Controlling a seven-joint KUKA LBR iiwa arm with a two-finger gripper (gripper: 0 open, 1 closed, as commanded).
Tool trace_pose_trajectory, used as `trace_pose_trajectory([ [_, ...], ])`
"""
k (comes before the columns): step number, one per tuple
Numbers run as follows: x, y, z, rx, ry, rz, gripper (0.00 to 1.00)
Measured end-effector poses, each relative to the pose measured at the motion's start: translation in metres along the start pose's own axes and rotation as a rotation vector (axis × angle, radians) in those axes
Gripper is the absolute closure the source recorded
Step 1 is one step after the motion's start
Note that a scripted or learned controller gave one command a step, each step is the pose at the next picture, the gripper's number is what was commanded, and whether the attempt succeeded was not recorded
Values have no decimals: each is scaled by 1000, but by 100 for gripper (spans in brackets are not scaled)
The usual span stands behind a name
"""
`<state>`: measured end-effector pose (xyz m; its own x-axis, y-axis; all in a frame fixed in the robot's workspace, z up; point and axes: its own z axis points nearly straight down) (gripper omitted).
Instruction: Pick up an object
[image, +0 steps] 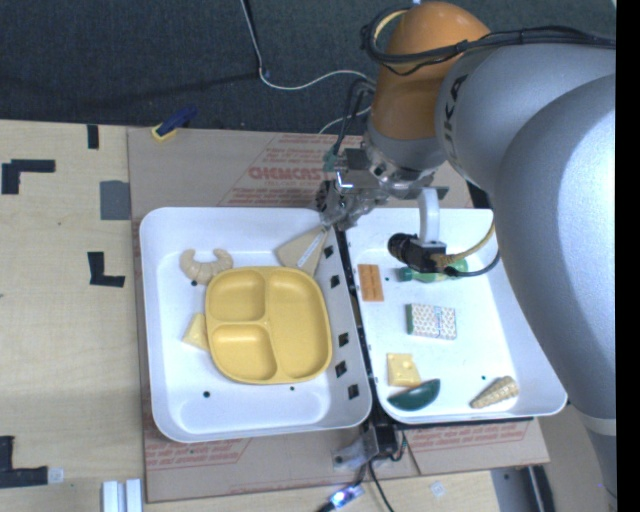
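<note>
Yellow plastic 3-compartment plate (268, 325) lies in the left shallow white bin (165, 300), taken as landmark; a tan curved croissant-like piece (203, 264) sits just off its upper-left rim, a pale yellow wedge (196, 332) tucks under its left edge. The pincer (338, 200) hangs above and right of the plate, over the far end of the divide between the 2 bins; its state cannot be told. Right of the plate, in the right bin (520, 330): an orange flat block (371, 282), a checked square packet (432, 321), a yellow cheese-like square (404, 369), a dark green curved piece (415, 394), a tan cone (495, 392).
</note>
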<state>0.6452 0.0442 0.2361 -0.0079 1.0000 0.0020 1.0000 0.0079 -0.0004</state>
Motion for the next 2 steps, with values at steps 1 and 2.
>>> trace_pose_trajectory([
  [1, 47, 10, 3, 0, -1, 2, 100],
  [2, 60, 13, 6, 1, -3, 6, 100],
])
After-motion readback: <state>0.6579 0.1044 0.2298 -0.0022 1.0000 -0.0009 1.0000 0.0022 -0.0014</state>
